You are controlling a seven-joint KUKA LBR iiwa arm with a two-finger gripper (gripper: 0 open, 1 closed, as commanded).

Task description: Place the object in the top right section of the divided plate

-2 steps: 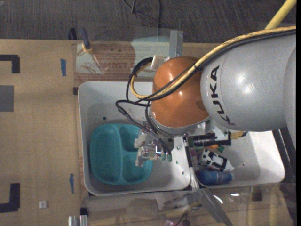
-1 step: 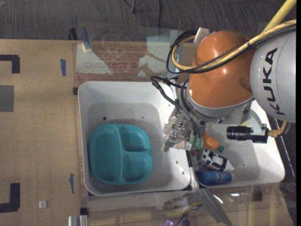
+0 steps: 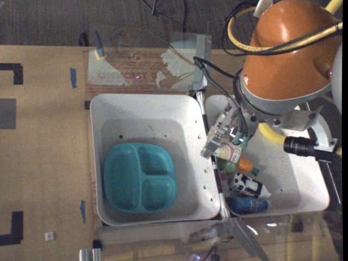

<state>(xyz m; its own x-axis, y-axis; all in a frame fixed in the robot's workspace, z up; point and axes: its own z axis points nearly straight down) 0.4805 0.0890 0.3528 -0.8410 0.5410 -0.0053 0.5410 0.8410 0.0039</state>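
A teal divided plate (image 3: 140, 177) lies flat in the left white bin (image 3: 109, 118), toward its front left. Its top right section is bare. My gripper (image 3: 216, 139) hangs low over the wall between the two bins, at the left edge of the right bin (image 3: 304, 194). Right beside it, touching or nearly so, lies a small bottle (image 3: 232, 154) with a label and an orange end. I see nothing clearly held. The orange wrist band (image 3: 288, 42) hides the back of the right bin.
The right bin also holds a yellow item (image 3: 272, 133), a black-and-white item (image 3: 248, 186) and a blue item (image 3: 247, 204) near the front left. Cables (image 3: 217, 80) trail from the wrist over the bins' back edge. A bare floor surrounds the plate.
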